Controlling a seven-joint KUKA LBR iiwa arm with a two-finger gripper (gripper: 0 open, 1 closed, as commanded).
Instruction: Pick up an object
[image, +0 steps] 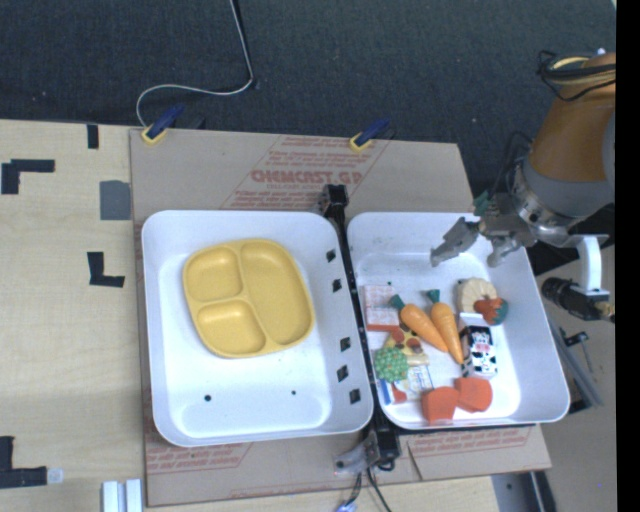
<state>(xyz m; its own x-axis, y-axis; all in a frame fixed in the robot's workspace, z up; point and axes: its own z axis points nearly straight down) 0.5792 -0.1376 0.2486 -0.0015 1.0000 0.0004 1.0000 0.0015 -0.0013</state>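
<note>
Dark grey carpet (400, 60) filled the background behind a pale wooden bench (60, 330), where a brown cardboard sheet (290, 170) carried 2 shallow white bins side by side. To the left of the right bin (400, 235), the left bin (175, 400) held a yellow divided plate (248, 297) with 3 compartments. 2 blue-and-yellow clips (160, 125) pinned the far edge of the cardboard, and a thin white cable (235, 60) looped across the carpet beyond them.

Every loose object sat in the near half of the right bin. 2 orange carrots (432, 328) lay side by side at a slant near its middle. Just right of them lay a cream-coloured item (473, 292) with a small red and green piece (493, 310) against its right side, and nearer the bin's front sat a small black-and-white carton (481, 352). 2 red-orange pieces (457, 399) rested close to the front wall, with a green and yellow toy (392, 362) and some flat printed cards (378, 300) toward the bin's left wall.

At the bin's far right corner hung the gripper (474, 247), its 2 grey fingers (452, 241) spread apart with nothing between them. It sat above bare white floor, the cream-coloured item being the nearest object, just in front of it and not touching. Behind it the arm's orange band (570, 140) rose toward the bin's right.
</note>
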